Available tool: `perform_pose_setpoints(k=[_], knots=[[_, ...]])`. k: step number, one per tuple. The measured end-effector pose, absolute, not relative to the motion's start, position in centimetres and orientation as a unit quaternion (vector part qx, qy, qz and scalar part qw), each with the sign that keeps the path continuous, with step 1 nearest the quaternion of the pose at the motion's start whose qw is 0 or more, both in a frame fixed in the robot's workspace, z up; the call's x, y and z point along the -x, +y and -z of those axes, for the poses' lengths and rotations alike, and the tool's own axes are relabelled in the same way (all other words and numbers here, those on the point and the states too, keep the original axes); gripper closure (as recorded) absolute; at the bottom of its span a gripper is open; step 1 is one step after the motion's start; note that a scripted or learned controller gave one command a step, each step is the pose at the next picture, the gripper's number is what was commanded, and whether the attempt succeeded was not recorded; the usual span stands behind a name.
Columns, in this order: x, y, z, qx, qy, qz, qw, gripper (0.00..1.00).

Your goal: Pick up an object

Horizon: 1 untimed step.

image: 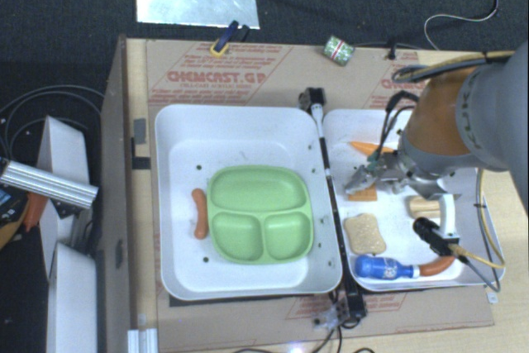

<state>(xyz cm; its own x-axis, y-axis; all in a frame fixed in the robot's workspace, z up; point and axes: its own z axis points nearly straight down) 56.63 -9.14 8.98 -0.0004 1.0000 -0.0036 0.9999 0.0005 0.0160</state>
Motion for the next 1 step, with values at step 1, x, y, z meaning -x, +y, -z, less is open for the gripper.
perform_pose_setpoints(k=[1], knots=[[-56.56, -9.2, -8.99, -0.707, 0.707, -0.0049, 0.007, 0.0]])
